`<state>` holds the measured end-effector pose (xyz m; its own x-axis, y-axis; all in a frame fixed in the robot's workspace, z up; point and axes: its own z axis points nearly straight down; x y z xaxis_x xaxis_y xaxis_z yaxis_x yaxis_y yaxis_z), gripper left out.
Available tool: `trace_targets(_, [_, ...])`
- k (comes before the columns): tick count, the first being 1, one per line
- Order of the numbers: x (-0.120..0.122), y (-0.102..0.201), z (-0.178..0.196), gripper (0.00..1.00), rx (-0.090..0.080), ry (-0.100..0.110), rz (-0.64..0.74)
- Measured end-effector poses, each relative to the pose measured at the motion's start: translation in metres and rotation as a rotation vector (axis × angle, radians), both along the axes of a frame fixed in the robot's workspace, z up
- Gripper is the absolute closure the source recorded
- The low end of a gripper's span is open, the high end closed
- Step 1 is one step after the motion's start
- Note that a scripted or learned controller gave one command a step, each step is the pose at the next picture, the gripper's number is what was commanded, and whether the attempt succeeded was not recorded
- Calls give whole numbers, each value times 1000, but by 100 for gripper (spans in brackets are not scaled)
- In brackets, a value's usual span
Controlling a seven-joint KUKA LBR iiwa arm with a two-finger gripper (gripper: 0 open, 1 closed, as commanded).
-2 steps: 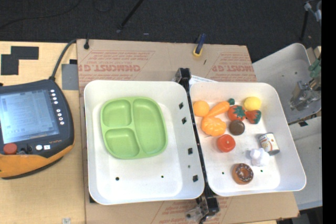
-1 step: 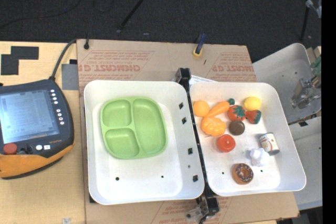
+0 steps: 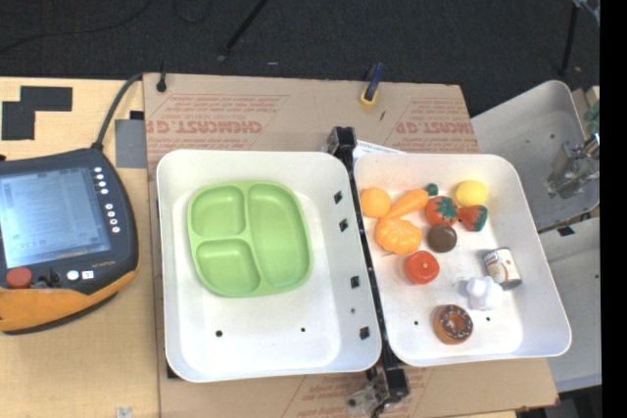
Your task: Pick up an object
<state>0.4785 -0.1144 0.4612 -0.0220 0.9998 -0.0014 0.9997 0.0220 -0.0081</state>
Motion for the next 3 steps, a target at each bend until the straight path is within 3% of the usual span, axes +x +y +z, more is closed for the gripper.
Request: trace_targets(3, [3, 4, 28, 100, 0, 7, 29])
